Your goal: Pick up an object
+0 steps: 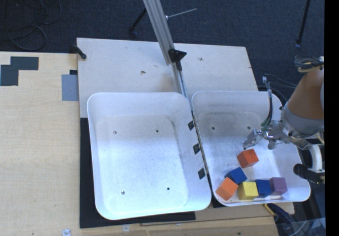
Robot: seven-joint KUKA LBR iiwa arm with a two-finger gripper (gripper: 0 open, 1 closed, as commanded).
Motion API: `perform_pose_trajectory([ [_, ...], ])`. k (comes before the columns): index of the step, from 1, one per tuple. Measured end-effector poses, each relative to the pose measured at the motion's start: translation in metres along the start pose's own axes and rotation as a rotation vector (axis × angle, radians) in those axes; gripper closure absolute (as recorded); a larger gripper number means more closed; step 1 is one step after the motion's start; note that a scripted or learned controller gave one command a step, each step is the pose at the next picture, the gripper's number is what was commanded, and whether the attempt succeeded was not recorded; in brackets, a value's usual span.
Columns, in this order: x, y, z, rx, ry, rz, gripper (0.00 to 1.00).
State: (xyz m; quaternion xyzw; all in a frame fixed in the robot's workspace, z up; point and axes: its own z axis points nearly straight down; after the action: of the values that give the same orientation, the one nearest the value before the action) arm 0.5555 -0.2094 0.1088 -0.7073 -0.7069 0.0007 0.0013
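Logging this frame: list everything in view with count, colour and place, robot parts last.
White bins: 2, side by side on the bench; left bin, right bin.
Red-orange block: 1, right bin, near its middle.
Orange block: 1, right bin, front edge.
Blue blocks: 2, right bin; one behind the orange block, one in the front row.
Yellow block: 1, front row, between orange and blue.
Purple block: 1, right end of the front row.
Metal rail: 1, silver, slanting above the bins.
Gripper: 1, metallic, just behind the red-orange block.
Arm: 1, grey with orange band, right.
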Motion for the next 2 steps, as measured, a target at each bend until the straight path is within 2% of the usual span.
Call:
perform_pose_trajectory([
  [1,0.0558,-0.014,0.0166,-0.005,-0.002,-0.002,0.0],
  [2,0.0535,-0.0143,0.0067,-0.004,0.0,0.004,1.0],
])
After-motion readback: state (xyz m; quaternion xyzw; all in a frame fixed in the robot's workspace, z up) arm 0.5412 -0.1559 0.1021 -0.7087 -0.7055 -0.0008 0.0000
